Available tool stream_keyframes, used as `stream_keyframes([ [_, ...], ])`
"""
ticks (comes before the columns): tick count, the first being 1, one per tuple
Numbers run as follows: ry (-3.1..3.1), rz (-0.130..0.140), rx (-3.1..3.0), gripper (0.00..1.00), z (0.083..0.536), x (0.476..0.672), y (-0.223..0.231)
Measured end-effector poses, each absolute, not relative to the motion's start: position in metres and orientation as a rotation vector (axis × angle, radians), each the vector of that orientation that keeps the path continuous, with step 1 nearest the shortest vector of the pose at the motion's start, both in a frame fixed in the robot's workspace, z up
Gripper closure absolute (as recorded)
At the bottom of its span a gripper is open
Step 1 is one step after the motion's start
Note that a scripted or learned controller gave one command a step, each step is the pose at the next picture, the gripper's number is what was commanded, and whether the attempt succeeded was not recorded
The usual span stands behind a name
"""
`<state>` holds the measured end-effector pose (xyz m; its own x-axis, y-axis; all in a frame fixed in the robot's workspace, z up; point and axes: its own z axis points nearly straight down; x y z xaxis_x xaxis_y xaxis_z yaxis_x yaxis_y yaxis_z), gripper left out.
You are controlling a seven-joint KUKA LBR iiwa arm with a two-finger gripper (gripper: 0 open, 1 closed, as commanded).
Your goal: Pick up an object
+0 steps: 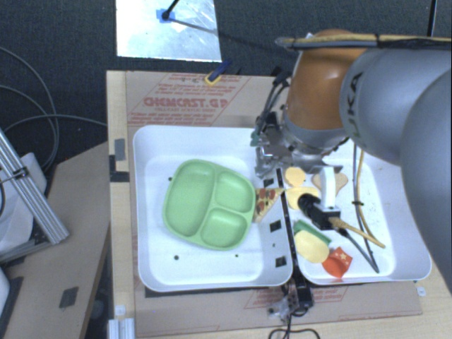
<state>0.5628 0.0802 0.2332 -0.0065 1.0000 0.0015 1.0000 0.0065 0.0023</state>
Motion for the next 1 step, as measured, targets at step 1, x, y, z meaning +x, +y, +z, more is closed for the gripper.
stream_keyframes([
  [1,2.218,0.029,2.207,1.0,0.534,0.5449,0.0768],
])
